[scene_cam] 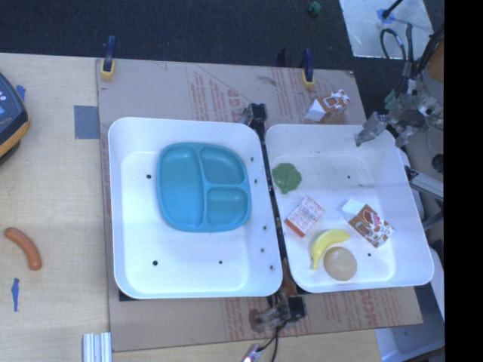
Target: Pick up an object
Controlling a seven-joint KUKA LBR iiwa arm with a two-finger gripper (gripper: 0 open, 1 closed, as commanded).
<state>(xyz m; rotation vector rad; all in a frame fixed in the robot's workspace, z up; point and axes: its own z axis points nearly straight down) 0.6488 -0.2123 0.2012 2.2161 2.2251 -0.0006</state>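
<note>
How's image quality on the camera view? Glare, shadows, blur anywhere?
Camera view: lighting is bright and even; the white right bin is close to washed out, with weak edge contrast. Soft shadows lie inside the left bin around the blue plate. The gripper looks soft and blurred at the right bin's far edge. The small packets are too coarse to read. The dark floor patch at top shows sun glare.

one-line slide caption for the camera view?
Grey gripper hovers at right white bin's far rim; blue divided plate fills left bin.

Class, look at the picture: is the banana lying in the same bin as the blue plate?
No, the banana lies in the right bin, while the blue plate sits in the left bin.
</note>
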